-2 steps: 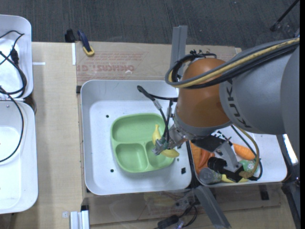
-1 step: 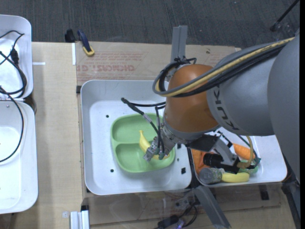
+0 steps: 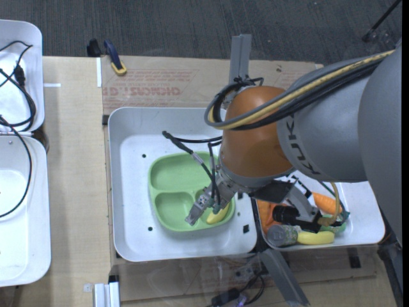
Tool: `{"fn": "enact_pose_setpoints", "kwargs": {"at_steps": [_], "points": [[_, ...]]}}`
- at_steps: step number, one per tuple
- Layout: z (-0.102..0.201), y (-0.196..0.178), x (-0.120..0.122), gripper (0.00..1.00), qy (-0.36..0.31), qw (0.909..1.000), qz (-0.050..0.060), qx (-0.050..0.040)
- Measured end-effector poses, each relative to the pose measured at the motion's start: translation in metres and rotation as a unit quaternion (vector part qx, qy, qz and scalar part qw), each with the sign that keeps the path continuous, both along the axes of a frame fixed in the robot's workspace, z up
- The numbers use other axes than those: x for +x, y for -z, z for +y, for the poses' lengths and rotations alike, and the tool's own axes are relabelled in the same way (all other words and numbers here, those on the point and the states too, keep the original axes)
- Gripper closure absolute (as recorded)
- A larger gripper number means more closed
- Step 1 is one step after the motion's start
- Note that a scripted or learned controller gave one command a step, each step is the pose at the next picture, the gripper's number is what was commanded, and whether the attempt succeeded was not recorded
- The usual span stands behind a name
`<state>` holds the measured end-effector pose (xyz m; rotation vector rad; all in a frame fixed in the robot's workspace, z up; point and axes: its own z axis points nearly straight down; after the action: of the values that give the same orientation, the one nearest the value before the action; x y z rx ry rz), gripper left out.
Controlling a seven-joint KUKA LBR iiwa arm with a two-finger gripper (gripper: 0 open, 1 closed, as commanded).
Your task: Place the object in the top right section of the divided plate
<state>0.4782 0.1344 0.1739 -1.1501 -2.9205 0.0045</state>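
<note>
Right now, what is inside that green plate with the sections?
A small yellow object lies in the green divided plate near its right edge, with the gripper right over it. The arm covers the plate's right side, so what lies there is hidden.

— Any lettering you can read?
— White letters "KUKA" on the grey arm [image 3: 319,139], up and right of the pincer [image 3: 206,211]; they are partly cut off.
— Anything else?
— Red print on the cardboard sheet [image 3: 160,82] beyond the pincer, seen upside down; possibly a brand name, too faint to read.
</note>
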Motion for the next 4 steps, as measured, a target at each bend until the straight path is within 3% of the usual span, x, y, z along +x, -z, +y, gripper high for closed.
{"fn": "enact_pose_setpoints", "kwargs": {"at_steps": [1,2,3,4], "points": [[0.004,-0.05,0.044,0.0,-0.018,0.9998,-0.002,0.0004],[-0.022,0.013,-0.001,0.0,-0.204,0.979,0.0,0.0012],[-0.031,-0.085,0.001,0.0,-0.163,0.9866,-0.003,0.0008],[-0.032,-0.093,0.002,1.0,-0.161,0.9869,-0.003,0.0007]]}}
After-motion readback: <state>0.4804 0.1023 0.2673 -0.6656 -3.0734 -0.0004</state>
